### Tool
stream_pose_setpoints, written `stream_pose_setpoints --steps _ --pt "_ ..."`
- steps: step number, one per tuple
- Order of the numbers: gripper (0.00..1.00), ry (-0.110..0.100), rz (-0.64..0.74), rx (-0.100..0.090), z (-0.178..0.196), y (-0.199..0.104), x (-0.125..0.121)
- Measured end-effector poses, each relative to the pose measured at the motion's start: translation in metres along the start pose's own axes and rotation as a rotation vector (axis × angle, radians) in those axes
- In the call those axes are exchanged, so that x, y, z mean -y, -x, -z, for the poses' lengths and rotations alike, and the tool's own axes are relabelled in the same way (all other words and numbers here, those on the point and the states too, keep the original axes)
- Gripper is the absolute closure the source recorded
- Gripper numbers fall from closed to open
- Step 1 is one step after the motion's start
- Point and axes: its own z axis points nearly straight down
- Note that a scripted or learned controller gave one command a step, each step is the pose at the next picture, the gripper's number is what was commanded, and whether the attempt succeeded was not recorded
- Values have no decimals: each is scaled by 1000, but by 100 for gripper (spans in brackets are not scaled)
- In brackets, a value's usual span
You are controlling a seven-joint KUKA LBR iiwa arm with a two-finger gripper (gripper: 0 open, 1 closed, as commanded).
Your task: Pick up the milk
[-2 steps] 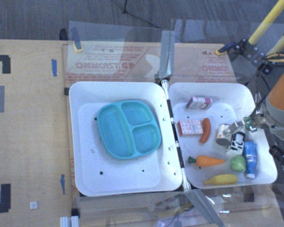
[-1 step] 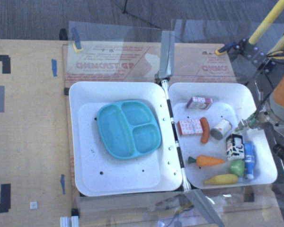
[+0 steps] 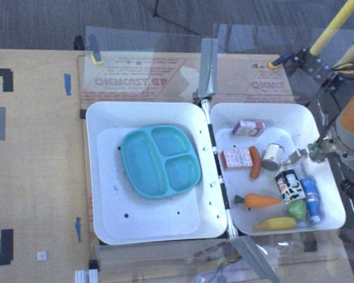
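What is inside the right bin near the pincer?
The right bin holds a black-and-white milk carton, can, carrot, banana and blue bottle. The pincer covers nothing of the carton.

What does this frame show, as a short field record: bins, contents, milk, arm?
left bin: holds a blue divided plate
right bin: holds the toy food
milk: black-and-white carton, lying by the right wall
beside milk: blue bottle, green item
other items: pink box, red-and-white box, sausage, can, carrot, banana
arm: gripper over the right bin's right side, just above the milk
milk status: in the bin, not lifted
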Motion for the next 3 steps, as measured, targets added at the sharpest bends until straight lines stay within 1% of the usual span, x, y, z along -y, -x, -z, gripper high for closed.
stream_pose_setpoints --steps 1,2,3 --pt "0 -48 122 -27 -33 -77 21" --pt "100 -40 114 -20 -22 -72 19" --pt "100 -53 178 -32 62 -179 -48"
